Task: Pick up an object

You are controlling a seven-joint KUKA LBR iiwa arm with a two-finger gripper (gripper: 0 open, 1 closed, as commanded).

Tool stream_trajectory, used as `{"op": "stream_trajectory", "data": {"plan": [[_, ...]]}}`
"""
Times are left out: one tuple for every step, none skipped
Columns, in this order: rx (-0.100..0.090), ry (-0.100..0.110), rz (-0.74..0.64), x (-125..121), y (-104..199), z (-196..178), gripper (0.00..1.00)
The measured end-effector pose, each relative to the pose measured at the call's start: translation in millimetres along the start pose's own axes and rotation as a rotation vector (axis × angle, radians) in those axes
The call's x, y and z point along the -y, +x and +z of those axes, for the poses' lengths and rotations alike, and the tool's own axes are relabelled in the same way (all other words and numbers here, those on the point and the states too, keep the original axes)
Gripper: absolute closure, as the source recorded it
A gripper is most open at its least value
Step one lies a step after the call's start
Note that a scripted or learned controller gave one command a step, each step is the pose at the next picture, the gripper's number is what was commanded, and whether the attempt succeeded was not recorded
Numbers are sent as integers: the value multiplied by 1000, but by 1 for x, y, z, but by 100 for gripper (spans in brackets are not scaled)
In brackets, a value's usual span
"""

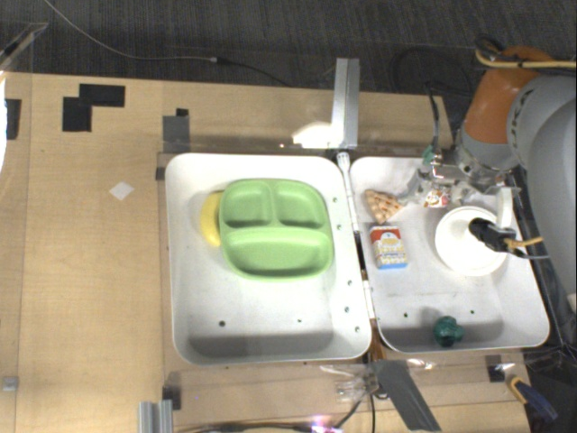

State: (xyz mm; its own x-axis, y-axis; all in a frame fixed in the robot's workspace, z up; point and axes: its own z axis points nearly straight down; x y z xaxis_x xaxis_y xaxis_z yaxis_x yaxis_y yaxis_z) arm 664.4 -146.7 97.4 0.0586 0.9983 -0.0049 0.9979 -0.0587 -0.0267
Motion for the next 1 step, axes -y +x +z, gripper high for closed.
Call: {"op": "stream_trajectory", "data": {"plan": [[1,1,-8,0,0,0,0]]}}
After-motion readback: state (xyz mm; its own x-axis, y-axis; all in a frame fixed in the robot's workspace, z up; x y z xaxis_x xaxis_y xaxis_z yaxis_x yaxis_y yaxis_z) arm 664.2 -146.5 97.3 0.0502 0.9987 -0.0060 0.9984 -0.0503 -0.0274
